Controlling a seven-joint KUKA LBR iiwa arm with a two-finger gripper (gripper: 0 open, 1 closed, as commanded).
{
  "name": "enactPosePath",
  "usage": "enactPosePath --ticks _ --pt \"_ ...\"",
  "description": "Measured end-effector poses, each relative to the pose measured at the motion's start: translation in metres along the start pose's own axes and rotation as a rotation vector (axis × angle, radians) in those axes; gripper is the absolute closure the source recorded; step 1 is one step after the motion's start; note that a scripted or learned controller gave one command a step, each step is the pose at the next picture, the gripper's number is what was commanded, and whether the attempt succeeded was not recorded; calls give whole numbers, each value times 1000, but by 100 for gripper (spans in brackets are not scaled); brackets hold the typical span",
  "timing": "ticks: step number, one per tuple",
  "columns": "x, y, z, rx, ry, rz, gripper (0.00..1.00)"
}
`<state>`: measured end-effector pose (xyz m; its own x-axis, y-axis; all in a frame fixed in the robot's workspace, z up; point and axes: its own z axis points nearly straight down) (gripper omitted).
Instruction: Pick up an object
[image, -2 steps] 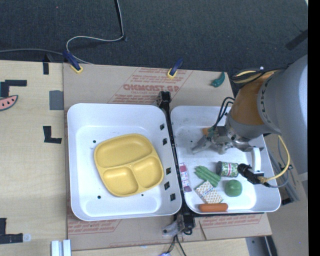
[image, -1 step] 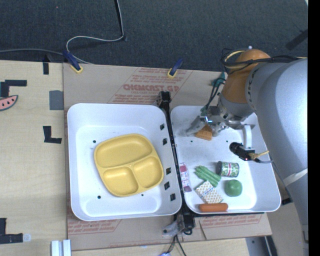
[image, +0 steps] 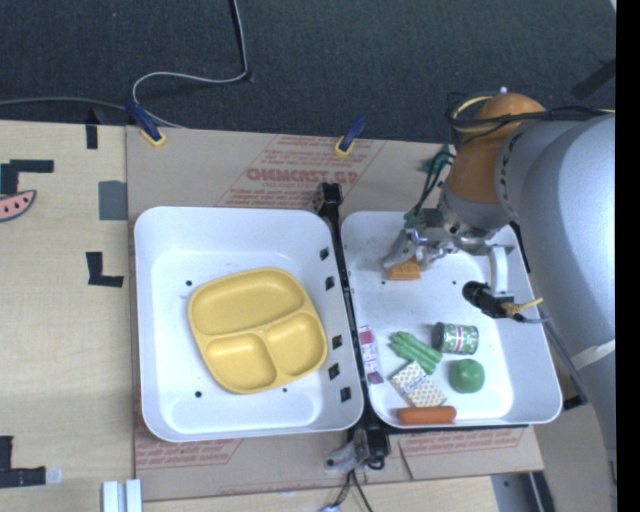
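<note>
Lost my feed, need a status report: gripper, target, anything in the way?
Gripper low in right bin, at orange piece; grasp unconfirmed. Can, green ball, sausage sit apart, nearer the front. Nothing blocking.

One fixed camera looks down on me from above, at a slant, far enough off to take in both shallow white plastic bins (image: 160, 330) side by side and the tan wooden bench (image: 60, 330) around them. The dark carpeted floor (image: 350, 50) lies along the top of the view. My grey arm (image: 570, 220) enters from the view's right.
</note>
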<state>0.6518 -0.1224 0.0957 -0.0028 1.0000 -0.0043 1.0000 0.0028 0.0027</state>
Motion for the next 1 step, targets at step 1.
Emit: enactPosePath --ticks 1 --pt "40 -29 -154 1 3 1 100"
